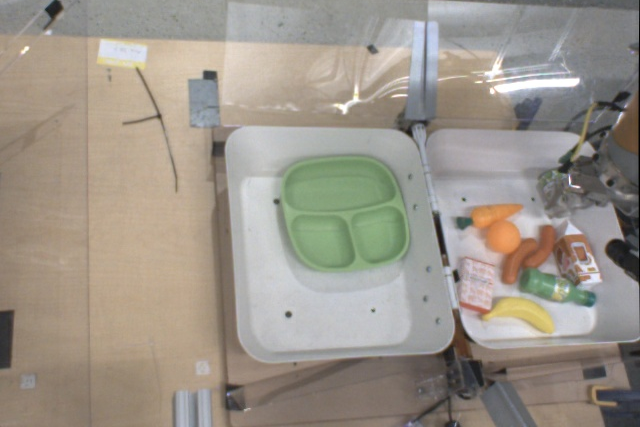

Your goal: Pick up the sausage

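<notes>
Counter [100, 245]: pale wood, with a yellow label and a thin dark wire lying near its far left corner
Left bin [250, 315]: holds a green divided plate [345, 212] near its middle, nothing on the plate
Right bin [470, 160]: all the toy food is crowded toward its near half
Carrot [492, 214]: just left of the pincer's reach, with an orange [503, 236] close below it
Sausage [528, 253]: reddish-brown, lying at a slant between the orange and a small red-and-white box [578, 259]; its lower end is just beside a green bottle [555, 287], and a banana [523, 312] lies nearer the front wall
Handling, as I judge it: a light toy, smooth and likely a bit slippery, rounded so it may roll; best pinched across its narrow middle, where the upper half looks freest of neighbours
Pincer [560, 187]: a shiny metal cluster above the bin's far right part, up and to the right of the sausage and apart from it; whether it is spread or pressed together I cannot tell, and nothing appears in it
Arm [625, 150]: comes in at the right edge
</notes>
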Controlling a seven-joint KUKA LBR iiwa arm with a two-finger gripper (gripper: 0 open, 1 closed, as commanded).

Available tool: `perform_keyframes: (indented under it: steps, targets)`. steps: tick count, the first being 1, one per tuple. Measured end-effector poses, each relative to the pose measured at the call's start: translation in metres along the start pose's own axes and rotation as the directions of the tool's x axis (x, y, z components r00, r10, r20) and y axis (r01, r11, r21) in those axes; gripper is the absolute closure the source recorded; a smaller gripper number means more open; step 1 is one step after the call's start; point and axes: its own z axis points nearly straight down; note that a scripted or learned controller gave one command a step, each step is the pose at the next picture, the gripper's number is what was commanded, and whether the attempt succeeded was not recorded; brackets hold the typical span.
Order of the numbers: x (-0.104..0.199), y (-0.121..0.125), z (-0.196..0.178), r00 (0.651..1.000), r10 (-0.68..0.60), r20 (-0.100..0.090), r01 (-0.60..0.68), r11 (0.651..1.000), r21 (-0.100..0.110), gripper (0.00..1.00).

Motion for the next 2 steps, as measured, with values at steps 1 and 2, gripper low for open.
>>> perform_keyframes:
  steps: [1, 2]
  targets:
    - [0.032, -0.072, 0.013, 0.979, 0.204, 0.0, -0.204, 0.979, 0.007, 0.0]
    - [0.007, -0.097, 0.014, 0.819, 0.574, 0.003, -0.574, 0.819, 0.008, 0.0]
